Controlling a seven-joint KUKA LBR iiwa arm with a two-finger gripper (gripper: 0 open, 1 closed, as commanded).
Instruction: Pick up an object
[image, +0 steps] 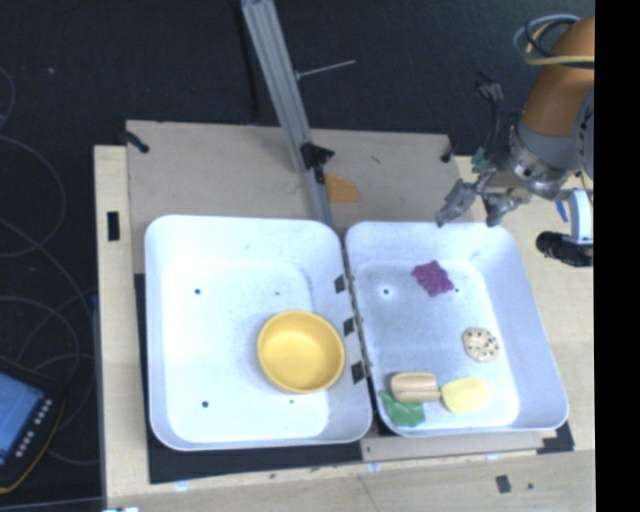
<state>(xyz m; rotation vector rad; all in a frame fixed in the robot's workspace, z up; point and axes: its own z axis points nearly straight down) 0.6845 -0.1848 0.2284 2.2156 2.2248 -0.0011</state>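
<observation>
- Camera view: gripper (468, 214) hangs above right bin (520, 260)'s far rim, fingers spread, nothing between them.
- Purple object (433, 278), cookie (481, 344), yellow piece (465, 395), tan roll (414, 386), perhaps a green leaf (402, 410), lie inside.
- Yellow bowl (300, 351) sits in left bin (180, 300).

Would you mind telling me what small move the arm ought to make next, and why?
Probably bring the tool down and leftward toward the purple object. The tool hovers with nothing between its open fingers above the right bin's far edge, and that object lies nearest it, apart from the cookie and the other items.
</observation>
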